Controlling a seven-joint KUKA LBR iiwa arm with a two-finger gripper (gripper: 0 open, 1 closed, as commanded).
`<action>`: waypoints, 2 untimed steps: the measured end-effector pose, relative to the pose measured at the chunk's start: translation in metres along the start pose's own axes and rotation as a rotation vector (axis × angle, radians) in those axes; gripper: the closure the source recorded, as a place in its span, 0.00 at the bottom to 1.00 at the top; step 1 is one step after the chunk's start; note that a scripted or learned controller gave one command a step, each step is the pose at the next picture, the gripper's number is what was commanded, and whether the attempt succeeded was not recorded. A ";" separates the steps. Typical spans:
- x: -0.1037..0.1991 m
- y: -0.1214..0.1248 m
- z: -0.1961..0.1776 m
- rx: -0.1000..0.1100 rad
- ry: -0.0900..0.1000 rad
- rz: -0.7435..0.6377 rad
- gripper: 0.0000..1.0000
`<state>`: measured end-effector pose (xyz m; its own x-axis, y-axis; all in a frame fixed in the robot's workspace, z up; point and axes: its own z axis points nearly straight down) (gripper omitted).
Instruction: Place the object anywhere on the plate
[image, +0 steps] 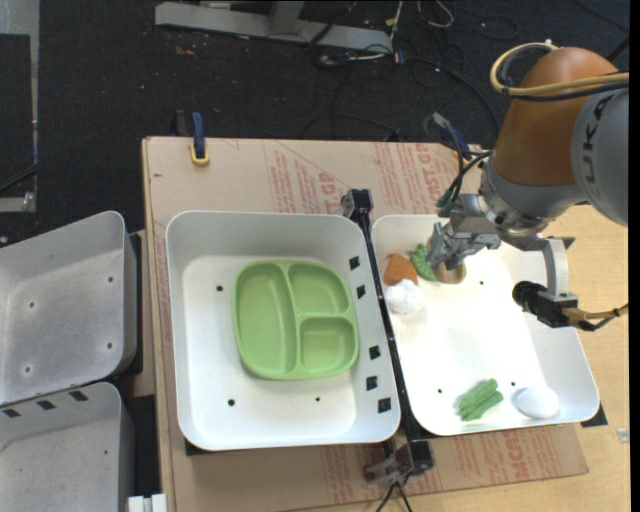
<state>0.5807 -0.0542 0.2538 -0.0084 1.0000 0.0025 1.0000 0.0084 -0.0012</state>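
Hovered low over the right shallow white bin (560, 330), tool (450, 255) down at its far left corner, right beside the dividing wall. Whether spread or shut, and whether anything gripped: impossible to tell. Crowded there: small orange rounded piece (399, 268), green leafy scrap (420, 262), white crumpled lump (404, 296), all jammed near that wall. Likely the pick target among them. Green three-compartment plastic plate (296, 320) sat mid left bin (200, 300), bare, ample room all round. Wall still to be cleared on the way.
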 end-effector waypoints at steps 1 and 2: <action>0.054 -0.012 -0.006 0.000 0.000 0.000 1.00; 0.107 -0.023 0.012 0.002 -0.001 0.001 1.00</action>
<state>0.5572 0.0526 0.2426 -0.0078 1.0000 0.0014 1.0000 0.0078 -0.0032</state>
